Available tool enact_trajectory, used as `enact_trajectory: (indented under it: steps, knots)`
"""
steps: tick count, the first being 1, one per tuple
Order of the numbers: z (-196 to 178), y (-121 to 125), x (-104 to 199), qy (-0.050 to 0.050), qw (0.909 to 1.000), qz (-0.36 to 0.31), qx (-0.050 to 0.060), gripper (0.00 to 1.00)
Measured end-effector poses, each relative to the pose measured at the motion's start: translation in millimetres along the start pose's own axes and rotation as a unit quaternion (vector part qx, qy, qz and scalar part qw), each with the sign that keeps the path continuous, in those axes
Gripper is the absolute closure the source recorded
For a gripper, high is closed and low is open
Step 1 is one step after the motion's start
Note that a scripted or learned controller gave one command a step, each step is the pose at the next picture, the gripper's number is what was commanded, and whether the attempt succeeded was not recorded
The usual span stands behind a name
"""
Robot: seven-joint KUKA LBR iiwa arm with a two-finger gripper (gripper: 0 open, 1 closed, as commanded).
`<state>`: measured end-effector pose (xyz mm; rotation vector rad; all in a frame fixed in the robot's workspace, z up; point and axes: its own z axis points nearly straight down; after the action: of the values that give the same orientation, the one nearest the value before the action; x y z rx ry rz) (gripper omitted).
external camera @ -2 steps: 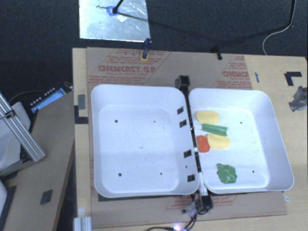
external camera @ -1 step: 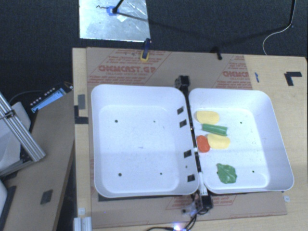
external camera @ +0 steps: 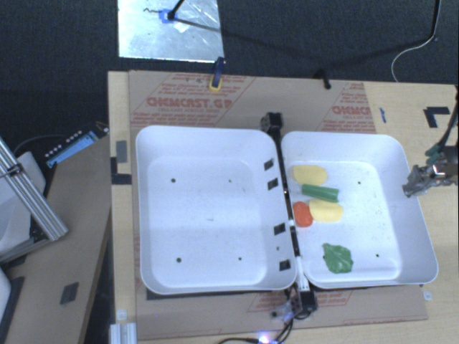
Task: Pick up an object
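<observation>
The right bin (external camera: 387, 156) holds several small objects near its left side: a pale yellow piece (external camera: 310, 173), a green stick (external camera: 320, 191), a second yellow piece (external camera: 326, 211), a red-orange piece (external camera: 303, 214) and a crumpled green piece (external camera: 337, 257). My gripper (external camera: 422, 179) shows at the right edge of the frame, over the right rim of that bin and well to the right of all the objects. Nothing is visible in it.
The left bin (external camera: 165, 149) lies beside the right one, joined by a black hinge strip (external camera: 284, 206). Both rest on a cardboard sheet (external camera: 186, 99). A shiny metal plate (external camera: 171, 18) lies beyond the bench.
</observation>
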<state>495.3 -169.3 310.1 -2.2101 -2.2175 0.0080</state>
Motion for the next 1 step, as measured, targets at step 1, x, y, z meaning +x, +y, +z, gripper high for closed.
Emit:
enact_trajectory:
  steps: [1]
  knots:
    - [-160.3, -0.4, -39.5, -0.007, 0.9998, 0.002, -0.016, 1.00]
